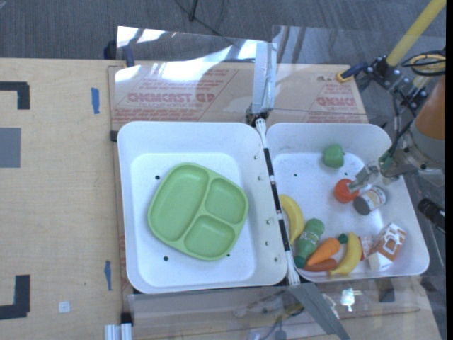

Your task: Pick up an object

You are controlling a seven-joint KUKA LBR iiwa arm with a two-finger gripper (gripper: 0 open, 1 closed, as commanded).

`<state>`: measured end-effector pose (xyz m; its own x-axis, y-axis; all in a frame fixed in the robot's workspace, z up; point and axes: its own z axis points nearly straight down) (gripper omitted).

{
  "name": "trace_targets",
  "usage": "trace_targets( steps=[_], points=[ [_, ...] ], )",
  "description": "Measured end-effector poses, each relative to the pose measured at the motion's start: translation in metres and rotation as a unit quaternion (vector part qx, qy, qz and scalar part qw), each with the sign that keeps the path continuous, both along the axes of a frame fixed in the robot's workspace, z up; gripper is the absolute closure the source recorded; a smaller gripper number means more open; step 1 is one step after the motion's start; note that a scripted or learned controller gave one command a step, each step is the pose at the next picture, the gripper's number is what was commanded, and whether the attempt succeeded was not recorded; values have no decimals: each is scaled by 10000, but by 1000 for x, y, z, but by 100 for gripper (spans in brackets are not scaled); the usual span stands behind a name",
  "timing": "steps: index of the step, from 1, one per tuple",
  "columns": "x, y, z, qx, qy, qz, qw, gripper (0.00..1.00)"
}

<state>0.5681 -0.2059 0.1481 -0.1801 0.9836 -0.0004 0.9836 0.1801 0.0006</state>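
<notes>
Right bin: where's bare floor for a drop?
Bare floor of the right bin: back-left patch, between the green ball and the divider wall. Crowded along the front: bananas, carrot, carton; gripper by the red ball.

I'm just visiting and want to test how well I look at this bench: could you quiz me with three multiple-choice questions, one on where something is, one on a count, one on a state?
1. Where does the green divided plate lie?
A. left bin
B. right bin
C. on the wooden bench

2. How many compartments does the plate have?
A. two
B. three
C. five

3. How is the plate resting?
A. flat, hollows up
B. upside down
C. leaning on a wall

Answers:
1. A: it sits in the left bin, away from the toy food.
2. B: ridges split it into three hollows.
3. A: its hollows face upward.
</notes>
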Motion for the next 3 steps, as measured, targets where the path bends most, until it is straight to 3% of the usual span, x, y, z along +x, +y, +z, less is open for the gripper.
trace_targets(
  steps=[1,2,3],
  points=[
    [-52,-10,-54,61,24,-592,9982,0],
    [-51,-11,-43,52,-1,-595,9982,100],
    [-31,24,52,-3,-7,-676,9977,100]
  ],
)
